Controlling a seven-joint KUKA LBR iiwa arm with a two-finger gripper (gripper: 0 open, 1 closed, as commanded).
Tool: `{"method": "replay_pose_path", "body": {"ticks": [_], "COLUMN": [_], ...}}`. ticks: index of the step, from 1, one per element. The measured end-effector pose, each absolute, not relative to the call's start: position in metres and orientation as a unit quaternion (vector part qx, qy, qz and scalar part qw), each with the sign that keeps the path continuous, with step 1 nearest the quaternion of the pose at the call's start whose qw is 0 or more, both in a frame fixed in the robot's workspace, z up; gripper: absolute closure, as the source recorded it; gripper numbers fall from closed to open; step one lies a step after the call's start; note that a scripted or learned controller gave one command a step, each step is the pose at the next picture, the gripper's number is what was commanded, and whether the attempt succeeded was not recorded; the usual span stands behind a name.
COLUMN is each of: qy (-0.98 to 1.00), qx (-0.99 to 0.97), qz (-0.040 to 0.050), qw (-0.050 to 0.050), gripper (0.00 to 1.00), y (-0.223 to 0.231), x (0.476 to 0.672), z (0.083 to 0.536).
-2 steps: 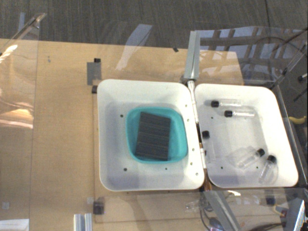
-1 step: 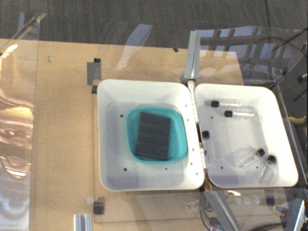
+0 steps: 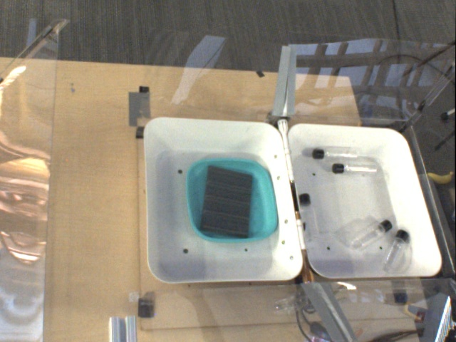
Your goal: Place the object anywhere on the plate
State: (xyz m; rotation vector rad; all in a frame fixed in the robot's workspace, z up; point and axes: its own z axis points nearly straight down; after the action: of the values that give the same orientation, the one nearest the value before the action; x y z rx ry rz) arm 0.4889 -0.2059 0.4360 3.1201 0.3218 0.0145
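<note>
A teal square plate [image 3: 266,204] lies in the middle of the left white bin [image 3: 162,205]. A dark grey ribbed rectangular block [image 3: 227,201] rests flat on the plate, its long side running front to back and slightly tilted. Several clear plastic vials with black caps lie in the right white bin [image 3: 420,191]: two near the back [image 3: 342,153] [image 3: 354,167], one small one by the left wall [image 3: 304,199], and two at the front right [image 3: 369,234] [image 3: 395,246].
A grey metal post [image 3: 283,84] stands behind the seam between the bins. Clear panels and metal framing border the bench at the back right and front right. Wooden bench surface [image 3: 78,191] stretches to the left of the bins.
</note>
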Motion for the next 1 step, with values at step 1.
{"method": "replay_pose_path", "body": {"ticks": [1], "qy": [0.102], "qx": [0.995], "qz": [0.0044], "qw": [0.002], "gripper": [0.00], "y": [-0.2058], "x": [0.4888], "z": [0.4359]}}
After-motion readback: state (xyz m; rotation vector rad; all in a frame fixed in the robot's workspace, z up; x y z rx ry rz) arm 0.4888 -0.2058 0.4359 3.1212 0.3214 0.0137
